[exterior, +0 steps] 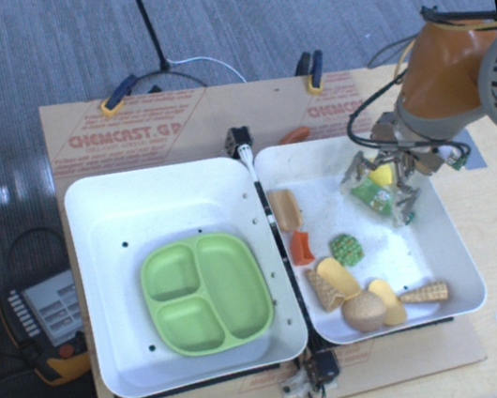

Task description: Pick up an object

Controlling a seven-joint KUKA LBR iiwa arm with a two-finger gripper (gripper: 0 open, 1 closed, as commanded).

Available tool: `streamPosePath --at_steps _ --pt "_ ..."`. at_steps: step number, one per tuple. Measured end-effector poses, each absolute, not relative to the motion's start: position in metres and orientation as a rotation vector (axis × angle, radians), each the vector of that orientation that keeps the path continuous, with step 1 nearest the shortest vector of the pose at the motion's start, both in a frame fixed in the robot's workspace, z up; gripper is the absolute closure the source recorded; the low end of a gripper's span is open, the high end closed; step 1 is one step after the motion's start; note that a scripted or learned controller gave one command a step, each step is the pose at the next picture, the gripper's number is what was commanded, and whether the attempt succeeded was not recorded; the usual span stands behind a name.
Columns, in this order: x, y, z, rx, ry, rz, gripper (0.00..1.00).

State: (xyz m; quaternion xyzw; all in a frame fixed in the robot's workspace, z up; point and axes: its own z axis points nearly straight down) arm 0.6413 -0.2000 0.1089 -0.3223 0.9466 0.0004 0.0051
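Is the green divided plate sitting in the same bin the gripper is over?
No, the green divided plate lies in the left bin, while the gripper is over the right bin.

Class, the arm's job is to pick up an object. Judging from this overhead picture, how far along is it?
Done: the gripper has reached the right bin. In hand: it is raised at the bin's far side, a green-and-yellow item between its fingers, so a pick looks made. Left: carrying it clear. The ice-cream cone, green toy and green divided plate lie apart from it.
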Motion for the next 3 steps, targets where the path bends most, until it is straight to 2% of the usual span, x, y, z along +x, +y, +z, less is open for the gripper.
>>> streamPosePath --at_steps 1,2,3 --pt "0.626 -0.204 0.089 -1.044 2.95 -0.003 0.0" --pt "0.629 -0.202 0.102 -1.034 2.941 -0.007 1.0" --pt "0.63 -0.201 0.112 -1.029 2.939 -0.006 1.0"
